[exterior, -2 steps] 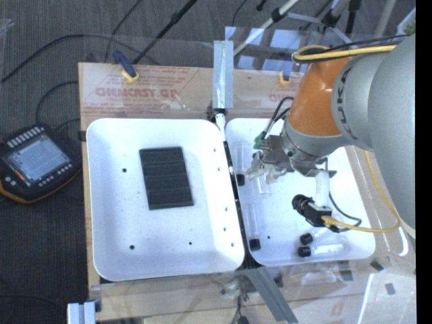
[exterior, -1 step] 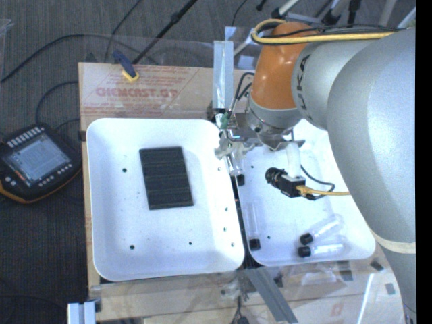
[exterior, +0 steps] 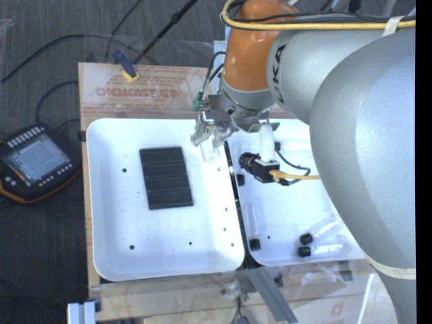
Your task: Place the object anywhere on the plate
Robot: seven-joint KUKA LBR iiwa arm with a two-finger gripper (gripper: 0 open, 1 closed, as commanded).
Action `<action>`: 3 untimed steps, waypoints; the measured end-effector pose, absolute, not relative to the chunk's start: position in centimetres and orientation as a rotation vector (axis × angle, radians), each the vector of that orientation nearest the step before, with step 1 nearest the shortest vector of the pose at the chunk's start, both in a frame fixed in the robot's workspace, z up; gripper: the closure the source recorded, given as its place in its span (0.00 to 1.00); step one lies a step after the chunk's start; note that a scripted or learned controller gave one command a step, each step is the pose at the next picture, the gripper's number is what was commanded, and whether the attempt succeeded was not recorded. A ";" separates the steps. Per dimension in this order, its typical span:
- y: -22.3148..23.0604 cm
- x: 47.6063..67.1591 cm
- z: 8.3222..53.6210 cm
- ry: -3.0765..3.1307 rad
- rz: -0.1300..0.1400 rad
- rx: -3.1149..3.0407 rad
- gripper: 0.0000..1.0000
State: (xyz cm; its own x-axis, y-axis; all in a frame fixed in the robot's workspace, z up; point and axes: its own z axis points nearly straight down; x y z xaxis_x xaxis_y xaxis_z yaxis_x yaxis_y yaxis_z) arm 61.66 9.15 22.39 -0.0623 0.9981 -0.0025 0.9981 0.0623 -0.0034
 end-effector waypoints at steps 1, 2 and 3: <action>16.0 66.8 20.8 -2.544 0.007 -1.846 1.00; 22.3 66.8 18.8 -2.916 0.002 -1.170 1.00; 22.0 60.7 18.9 -3.003 0.003 -0.920 1.00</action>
